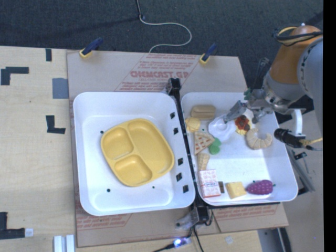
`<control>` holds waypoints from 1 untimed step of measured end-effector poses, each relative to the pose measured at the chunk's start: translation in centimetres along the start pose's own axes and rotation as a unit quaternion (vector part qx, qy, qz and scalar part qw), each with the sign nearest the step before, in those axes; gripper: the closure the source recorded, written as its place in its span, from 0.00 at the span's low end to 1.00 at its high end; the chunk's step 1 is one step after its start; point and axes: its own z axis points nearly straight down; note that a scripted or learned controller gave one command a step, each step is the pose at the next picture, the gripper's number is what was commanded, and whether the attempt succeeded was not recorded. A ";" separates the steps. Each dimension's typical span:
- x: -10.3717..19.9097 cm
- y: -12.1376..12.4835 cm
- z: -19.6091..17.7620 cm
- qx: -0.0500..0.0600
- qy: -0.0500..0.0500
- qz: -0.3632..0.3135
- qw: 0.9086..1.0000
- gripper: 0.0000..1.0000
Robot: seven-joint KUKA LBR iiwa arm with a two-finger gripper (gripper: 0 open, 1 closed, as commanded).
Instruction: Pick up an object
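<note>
My gripper (pixel 242 116) hangs over the back of the right bin (pixel 281 167), reaching in from the right. Its fingers are spread open: one grey finger (pixel 232 113) slants left toward a white toy (pixel 220 129), the other sits near a croissant (pixel 259 138). A small red toy (pixel 242 123) lies under the gap between the fingers, and nothing is pinched. Whether the fingers touch the toys I cannot tell. The same bin holds a bread roll (pixel 203 111), a pizza slice (pixel 202 139) and a green piece (pixel 214 148).
A red-and-white box (pixel 209 182), a yellow cracker (pixel 235 189) and purple grapes (pixel 260 187) lie along the right bin's front. The left bin (pixel 89 119) holds a yellow divided plate (pixel 137 151). A black divider (pixel 181 135) separates the bins.
</note>
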 end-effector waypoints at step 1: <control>0.9 -0.7 5.4 0.000 0.000 0.000 1.000 0.00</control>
